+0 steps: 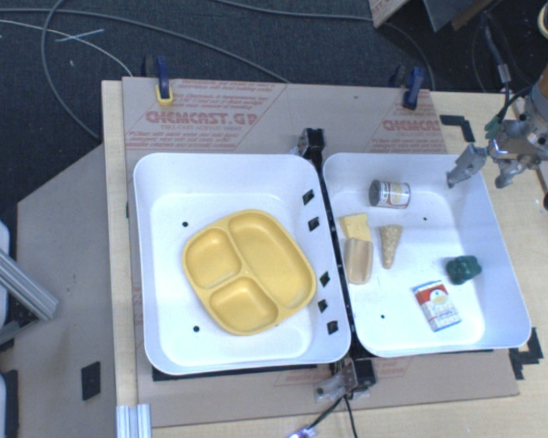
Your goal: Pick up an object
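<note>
The right bin [493, 327] holds several small objects: a small metal can [389, 193] lying on its side at the back, a yellow block [354, 226], a tan oblong piece [359, 260], a tan wedge [390, 245], a dark green lump [463, 268] and a red-and-white box [437, 305]. My gripper [485, 169] hangs over the bin's back right corner, to the right of the can. It is open, with its fingers spread and nothing between them.
A yellow divided plate [247, 270] lies in the left bin [155, 245]. Black clips run along the divider [324, 235] between the bins. Blue clamps [164, 88] hold the cardboard at the back. Cables trail across the dark floor.
</note>
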Robot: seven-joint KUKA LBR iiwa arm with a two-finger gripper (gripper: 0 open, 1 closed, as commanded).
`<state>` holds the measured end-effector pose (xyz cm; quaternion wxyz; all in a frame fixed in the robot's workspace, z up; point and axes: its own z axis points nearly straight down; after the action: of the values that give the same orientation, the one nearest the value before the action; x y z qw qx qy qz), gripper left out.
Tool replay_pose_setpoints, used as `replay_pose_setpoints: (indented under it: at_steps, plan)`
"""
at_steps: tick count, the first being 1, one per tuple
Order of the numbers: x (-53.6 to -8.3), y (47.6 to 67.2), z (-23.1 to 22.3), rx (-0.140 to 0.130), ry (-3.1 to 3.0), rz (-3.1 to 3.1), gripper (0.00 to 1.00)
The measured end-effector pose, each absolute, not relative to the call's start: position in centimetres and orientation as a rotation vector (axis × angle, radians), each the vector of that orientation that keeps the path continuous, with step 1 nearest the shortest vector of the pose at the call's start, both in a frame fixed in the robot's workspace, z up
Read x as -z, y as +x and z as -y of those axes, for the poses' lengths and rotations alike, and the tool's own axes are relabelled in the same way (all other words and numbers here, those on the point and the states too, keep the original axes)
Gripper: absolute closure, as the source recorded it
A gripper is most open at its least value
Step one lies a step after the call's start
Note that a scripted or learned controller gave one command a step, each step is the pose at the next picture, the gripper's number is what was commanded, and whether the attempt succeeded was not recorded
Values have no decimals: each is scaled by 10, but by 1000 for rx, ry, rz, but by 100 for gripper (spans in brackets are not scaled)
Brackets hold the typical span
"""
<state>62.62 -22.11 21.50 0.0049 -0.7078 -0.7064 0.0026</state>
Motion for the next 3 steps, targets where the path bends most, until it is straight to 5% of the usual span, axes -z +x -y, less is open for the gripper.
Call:
replay_pose_setpoints:
  at_steps: [1,3]
  plan:
    - [-221,629,221,0,-2221,2222,0]
    - [-126,630,213,-4,-2216,2218,0]
